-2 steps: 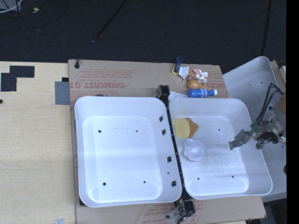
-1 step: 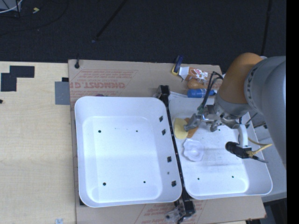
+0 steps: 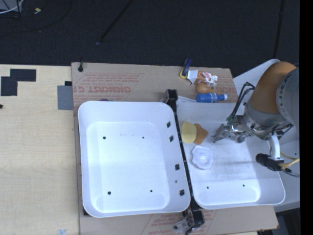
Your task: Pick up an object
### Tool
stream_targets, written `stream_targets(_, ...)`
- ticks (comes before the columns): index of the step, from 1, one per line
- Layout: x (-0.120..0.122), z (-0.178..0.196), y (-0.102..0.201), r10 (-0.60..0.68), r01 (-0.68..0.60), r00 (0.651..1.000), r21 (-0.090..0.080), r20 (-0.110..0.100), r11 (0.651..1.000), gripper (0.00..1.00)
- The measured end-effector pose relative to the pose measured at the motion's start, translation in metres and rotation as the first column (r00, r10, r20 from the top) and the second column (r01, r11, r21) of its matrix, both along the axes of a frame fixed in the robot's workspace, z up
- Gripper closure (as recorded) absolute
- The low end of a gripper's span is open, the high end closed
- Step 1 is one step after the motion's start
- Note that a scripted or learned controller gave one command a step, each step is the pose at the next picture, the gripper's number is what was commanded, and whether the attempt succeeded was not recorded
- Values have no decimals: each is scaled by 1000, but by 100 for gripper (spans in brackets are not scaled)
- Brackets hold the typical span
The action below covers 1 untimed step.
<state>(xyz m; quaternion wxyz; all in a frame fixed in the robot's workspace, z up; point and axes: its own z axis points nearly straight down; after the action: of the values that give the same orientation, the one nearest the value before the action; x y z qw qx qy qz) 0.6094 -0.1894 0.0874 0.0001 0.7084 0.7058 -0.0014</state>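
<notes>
The gripper (image 3: 221, 134) hangs over the right bin (image 3: 244, 192), fingers apart, holding nothing. It should center on the yellow-orange object (image 3: 193, 132) w/ care, descend, then close.

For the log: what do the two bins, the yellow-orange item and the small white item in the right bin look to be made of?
Left bin and right bin: smooth white plastic, going by the soft sheen and rounded moulded corners. Yellow-orange item: matte, probably soft foam or rubber; unclear. Small white item: glossy, translucent-looking, perhaps thin plastic.
</notes>
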Motion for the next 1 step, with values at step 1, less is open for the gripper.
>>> stream_targets(1, 39, 138, 44, 9, -9, 1000, 0, 18, 1000, 0)
